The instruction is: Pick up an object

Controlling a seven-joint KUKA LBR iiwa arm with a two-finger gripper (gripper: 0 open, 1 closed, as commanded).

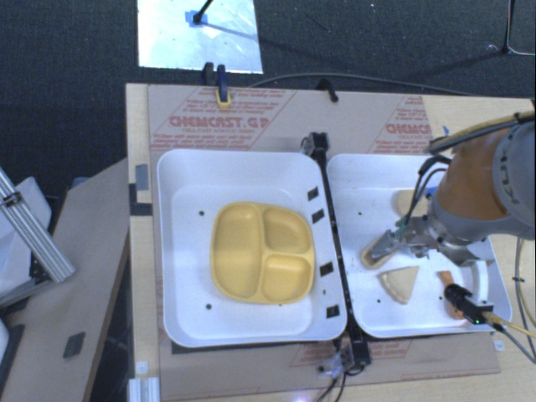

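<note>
1. We see the tool [378, 251] low in the right bin [356, 191], at the frame's centre right, its tip down at the bin floor beside a small tan piece [368, 260].
2. A pale wedge-shaped piece [402, 283] lies just below and right of the tool, apart from it.
3. We cannot tell how the tool's grip stands.
4. An orange item [448, 296] lies near the bin's lower right corner.
5. The left bin [184, 174] bears a yellow divided plate [262, 252].

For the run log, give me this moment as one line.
arm: over right bin | gripper: low by tan wedge | grasp: unclear | left bin: yellow divided plate
</note>
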